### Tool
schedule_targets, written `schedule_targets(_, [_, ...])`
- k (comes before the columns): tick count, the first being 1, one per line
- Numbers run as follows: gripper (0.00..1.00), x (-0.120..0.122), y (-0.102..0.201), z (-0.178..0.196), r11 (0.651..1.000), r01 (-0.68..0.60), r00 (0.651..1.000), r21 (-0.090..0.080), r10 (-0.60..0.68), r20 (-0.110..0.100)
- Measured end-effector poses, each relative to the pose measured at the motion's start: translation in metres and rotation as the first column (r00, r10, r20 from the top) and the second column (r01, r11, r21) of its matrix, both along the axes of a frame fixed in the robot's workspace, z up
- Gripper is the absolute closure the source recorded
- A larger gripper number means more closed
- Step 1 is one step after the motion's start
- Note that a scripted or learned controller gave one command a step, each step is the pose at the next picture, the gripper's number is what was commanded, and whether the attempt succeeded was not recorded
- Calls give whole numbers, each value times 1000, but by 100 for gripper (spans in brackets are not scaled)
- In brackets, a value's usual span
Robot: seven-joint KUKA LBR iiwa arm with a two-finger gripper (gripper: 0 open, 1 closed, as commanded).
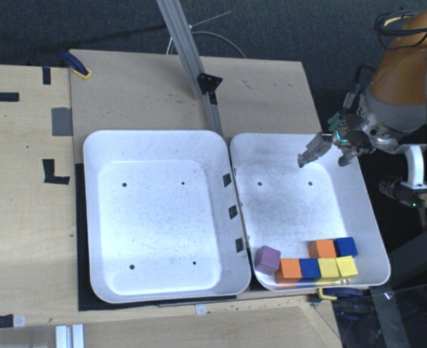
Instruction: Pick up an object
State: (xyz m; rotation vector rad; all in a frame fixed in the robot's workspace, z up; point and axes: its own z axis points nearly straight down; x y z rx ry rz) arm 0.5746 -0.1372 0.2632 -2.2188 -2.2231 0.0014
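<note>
Several small blocks lie along the near edge of the right bin (271, 158): a purple block (269, 258), an orange block (291, 268), a blue block (309, 268), two yellow blocks (338, 267), another orange block (322, 249) and a blue block (345, 246). My gripper (328, 151) hangs over the far right part of that bin, well away from the blocks. Its fingers (312, 151) are spread apart with nothing between them.
The left bin (155, 216) sits beside the right one. A slanted metal bar (184, 42) with a black clamp runs from the top down to the gap between the bins. Black tape marks dot the wooden bench at left.
</note>
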Motion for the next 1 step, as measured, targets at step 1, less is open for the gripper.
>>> schedule_targets(1, [0,16,44,-85,1000,-2,1000,2,2,-8])
